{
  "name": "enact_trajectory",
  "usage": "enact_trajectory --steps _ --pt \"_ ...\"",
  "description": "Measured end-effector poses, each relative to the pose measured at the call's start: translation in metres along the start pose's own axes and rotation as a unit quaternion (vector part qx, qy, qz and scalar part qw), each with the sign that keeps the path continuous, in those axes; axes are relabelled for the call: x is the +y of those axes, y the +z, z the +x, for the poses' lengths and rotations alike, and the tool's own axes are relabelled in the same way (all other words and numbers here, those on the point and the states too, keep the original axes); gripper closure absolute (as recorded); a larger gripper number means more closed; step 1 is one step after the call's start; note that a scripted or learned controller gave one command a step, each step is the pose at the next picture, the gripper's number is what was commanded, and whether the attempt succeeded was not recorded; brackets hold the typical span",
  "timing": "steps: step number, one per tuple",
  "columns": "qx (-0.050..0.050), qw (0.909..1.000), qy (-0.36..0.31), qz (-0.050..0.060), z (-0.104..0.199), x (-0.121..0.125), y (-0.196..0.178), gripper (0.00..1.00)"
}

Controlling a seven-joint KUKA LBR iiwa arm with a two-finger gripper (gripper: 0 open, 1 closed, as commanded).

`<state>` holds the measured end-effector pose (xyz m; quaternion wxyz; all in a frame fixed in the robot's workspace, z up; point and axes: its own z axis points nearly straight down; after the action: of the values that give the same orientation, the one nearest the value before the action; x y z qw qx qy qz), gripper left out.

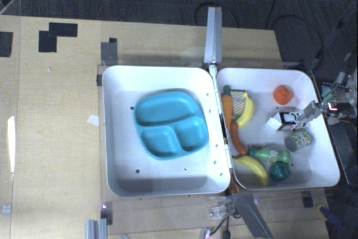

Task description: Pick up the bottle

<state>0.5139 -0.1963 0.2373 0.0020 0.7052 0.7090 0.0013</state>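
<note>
The tool (306, 115) reaches in from the right edge over the right bin (313, 82), just above a small grey can (298, 140) and beside a white and black box (285, 118); whether it is released or clenched I cannot tell, and nothing is seen between its tips. The green bottle (270, 154) lies on its side near the front of that bin, between a yellow banana (253, 168) and the can, apart from the tool. The left bin (117, 137) on the desk (50, 137) holds a blue divided tray (169, 123).
</note>
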Motion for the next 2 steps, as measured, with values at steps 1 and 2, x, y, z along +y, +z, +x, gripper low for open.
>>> enact_trajectory --steps 1,2 --pt "0.000 0.9994 -0.035 0.001 0.071 -0.026 0.108 0.00" --pt "0.001 0.9981 0.061 -0.003 0.078 -0.024 0.148 0.00"
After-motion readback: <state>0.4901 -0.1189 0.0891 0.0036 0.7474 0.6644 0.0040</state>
